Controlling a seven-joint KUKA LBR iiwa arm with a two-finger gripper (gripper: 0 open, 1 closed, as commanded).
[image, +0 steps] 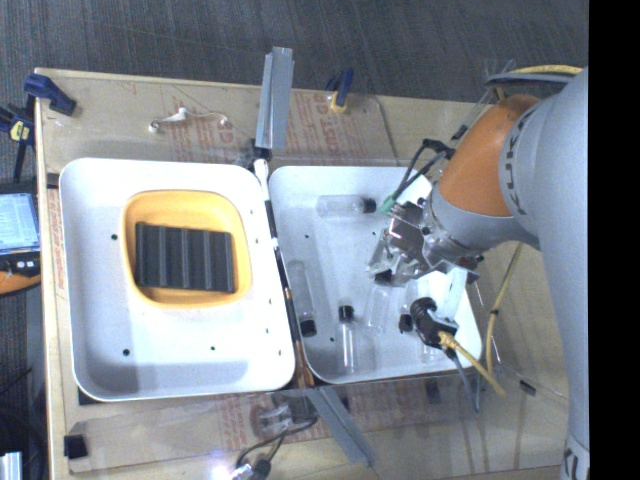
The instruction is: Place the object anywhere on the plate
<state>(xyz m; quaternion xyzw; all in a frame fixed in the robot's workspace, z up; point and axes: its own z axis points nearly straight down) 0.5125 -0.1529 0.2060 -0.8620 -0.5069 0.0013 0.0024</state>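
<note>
Camera view: the gripper [392,260] hangs low in the right bin [300,208], among several clear vials with dark caps [345,206]. Whether its jaws are spread or pinching anything I cannot tell. The yellow-rimmed plate [185,206], with a dark ridged centre, sits in the left bin [100,348], well apart to the gripper's left. A good grasp would likely close across one vial's body, clear of its neighbours. The transparent vials blur against the white floor.

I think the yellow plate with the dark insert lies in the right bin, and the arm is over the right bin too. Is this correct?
Not quite. The yellow plate lies in the left bin, not the right one, as the camera view shows. The rest holds: the arm is over the right bin.
</note>
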